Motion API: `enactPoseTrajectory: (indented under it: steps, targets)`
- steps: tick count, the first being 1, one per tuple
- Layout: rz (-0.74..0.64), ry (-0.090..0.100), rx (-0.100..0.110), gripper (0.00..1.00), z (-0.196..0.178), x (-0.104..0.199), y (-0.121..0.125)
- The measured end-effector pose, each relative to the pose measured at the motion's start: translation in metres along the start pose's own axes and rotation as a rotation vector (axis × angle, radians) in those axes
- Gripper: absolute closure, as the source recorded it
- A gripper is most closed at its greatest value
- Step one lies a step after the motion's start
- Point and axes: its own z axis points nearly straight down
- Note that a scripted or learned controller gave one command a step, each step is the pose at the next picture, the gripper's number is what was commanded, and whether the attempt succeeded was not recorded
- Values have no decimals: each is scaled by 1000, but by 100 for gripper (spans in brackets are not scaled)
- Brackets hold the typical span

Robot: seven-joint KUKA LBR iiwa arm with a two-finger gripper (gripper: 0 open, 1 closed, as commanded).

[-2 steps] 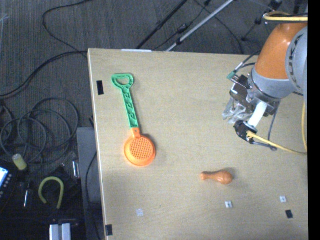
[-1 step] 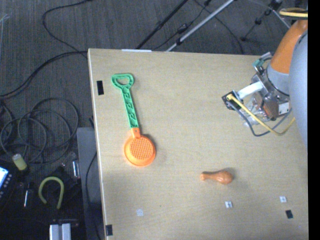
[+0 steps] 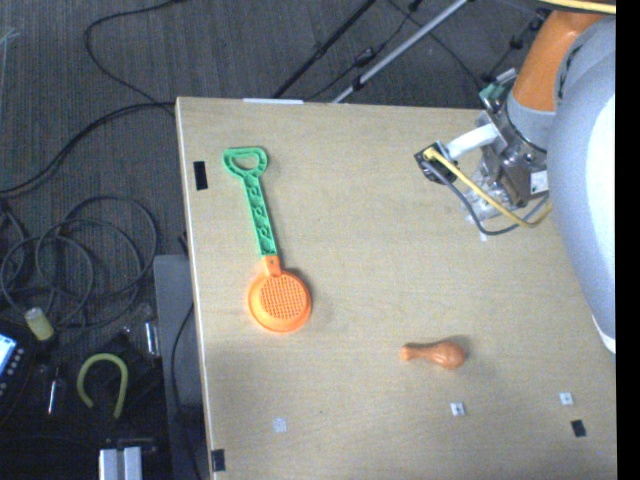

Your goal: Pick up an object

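A toy strainer (image 3: 270,258) lies on the tan bench top (image 3: 380,268) at the left, with a green handle pointing away and a round orange mesh head toward the front. A small orange drumstick-shaped piece (image 3: 437,353) lies near the front middle. My gripper (image 3: 503,190) hangs over the bench's far right part, well apart from both objects, with nothing seen in it. The grey arm with its orange band (image 3: 550,58) reaches in from the right and covers the bench's right side.
The bench's left edge (image 3: 190,268) drops to a dark floor strewn with cables (image 3: 80,248) and a green hook-shaped item (image 3: 103,378). Small markers (image 3: 457,408) dot the bench near the front right. Open surface lies between the strainer and the gripper.
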Motion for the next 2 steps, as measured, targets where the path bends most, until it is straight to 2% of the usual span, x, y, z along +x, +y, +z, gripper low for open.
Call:
enactPoseTrajectory:
  steps: [1,2]
  targets:
    - [-42,2,-1,100,-115,-54,-35]
    - [-105,3,1,100,-158,-44,-94]
